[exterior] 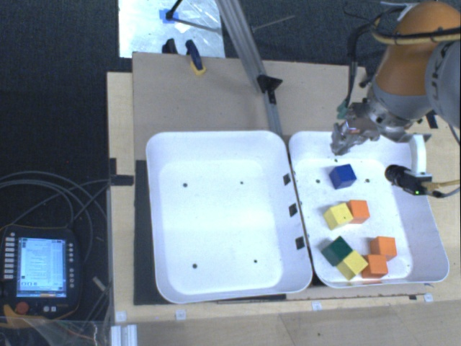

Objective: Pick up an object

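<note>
The pick looks barely begun: every block lies on the floor of the right bin (425, 229), and nothing is lifted. The gripper (344, 140) hangs over the far left part of that bin, just above and beyond the blue cube (343, 176), which seems the likeliest target since it sits nearest and well apart from the others. Whether the jaws are spread or closed I cannot tell from this slanted view; nothing shows between them. What remains, by my judgement, is the whole of it: descend onto a block, close, and lift it clear. In the right bin, past the blue cube, a yellow cube (337, 215) and an orange cube (359, 210) sit touching side by side. Nearer the front edge is a tight cluster: a dark green cube (336, 250) against a second yellow cube (352, 264), with two more orange cubes (382, 247) (374, 266) beside them. The left bin (216, 215) holds no blocks. Both bins rest on the counter (216, 92), and a teach pendant (39, 271) lies off to the left.
</note>
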You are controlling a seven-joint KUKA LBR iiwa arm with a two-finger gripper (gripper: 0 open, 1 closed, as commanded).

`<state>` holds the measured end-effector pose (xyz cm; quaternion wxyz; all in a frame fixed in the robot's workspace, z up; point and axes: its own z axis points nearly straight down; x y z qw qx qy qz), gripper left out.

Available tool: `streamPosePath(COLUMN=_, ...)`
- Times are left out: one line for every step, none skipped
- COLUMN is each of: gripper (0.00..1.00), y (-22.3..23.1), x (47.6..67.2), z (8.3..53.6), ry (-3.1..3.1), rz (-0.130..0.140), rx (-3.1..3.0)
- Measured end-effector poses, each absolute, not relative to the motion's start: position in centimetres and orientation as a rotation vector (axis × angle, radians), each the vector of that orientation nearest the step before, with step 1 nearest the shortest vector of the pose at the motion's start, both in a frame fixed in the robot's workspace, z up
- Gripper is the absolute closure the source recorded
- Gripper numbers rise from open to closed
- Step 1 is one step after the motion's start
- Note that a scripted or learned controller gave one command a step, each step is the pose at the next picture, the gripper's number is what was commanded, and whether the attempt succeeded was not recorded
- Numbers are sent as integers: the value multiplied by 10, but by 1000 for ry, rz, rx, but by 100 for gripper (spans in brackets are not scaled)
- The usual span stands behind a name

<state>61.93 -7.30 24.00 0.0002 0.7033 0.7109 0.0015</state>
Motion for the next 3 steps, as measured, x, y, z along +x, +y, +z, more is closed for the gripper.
streamPosePath(gripper=100, y=-22, x=617, z=252, ry=2233, rz=6, rx=2209)
streamPosePath(gripper=100, y=29, x=616, z=260, ry=2234, rz=5, rx=2209)
streamPosePath(gripper=100, y=75, x=613, z=244, ry=2233, rz=1, rx=2212)
